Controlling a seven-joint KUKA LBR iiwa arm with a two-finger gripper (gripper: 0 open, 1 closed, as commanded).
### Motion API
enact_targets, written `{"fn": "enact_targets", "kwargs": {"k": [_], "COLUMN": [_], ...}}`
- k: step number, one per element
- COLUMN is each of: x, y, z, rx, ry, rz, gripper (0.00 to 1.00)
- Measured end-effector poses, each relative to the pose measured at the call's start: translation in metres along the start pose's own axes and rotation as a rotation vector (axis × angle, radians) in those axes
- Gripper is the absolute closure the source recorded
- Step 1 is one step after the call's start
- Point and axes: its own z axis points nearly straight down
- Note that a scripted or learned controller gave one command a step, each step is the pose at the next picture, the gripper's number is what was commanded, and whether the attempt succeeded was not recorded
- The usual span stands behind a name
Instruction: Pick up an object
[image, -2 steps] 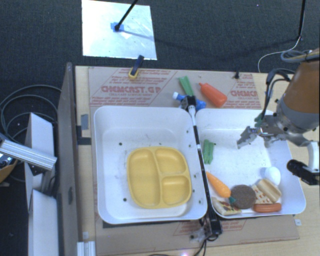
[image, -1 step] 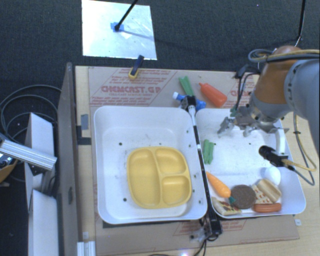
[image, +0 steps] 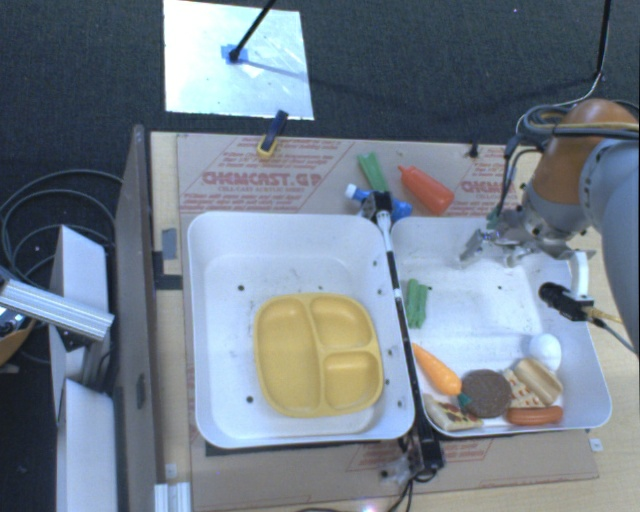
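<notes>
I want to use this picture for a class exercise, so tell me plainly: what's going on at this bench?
A grey robot arm reaches in from the right, its gripper over the back of the right bin, with nothing visibly held. Toy food lies along that bin's front: a carrot, a brown patty, a white egg and a sausage. The left bin holds a yellow divided plate.

The light is even and rather bright, coming from above. The two white bins (image: 300, 240) look almost overexposed, with only soft, weak shadows along their walls. A shiny sheet (image: 238, 60) on the dark floor (image: 80, 80) gives strong glare. The picture is a little soft and grainy, and small things look blurred.
</notes>
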Motion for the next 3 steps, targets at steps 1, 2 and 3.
{"fn": "enact_targets", "kwargs": {"k": [1,2,3], "x": [0.002,0.056,0.054], "y": [-0.002,0.003,0.004], "z": [-0.010,0.001,-0.011], "rx": [0.003,0.007,0.003], "ry": [0.001,0.003,0.002], "rz": [-0.003,-0.007,-0.006], "gripper": [1.00,1.00,1.00]}}
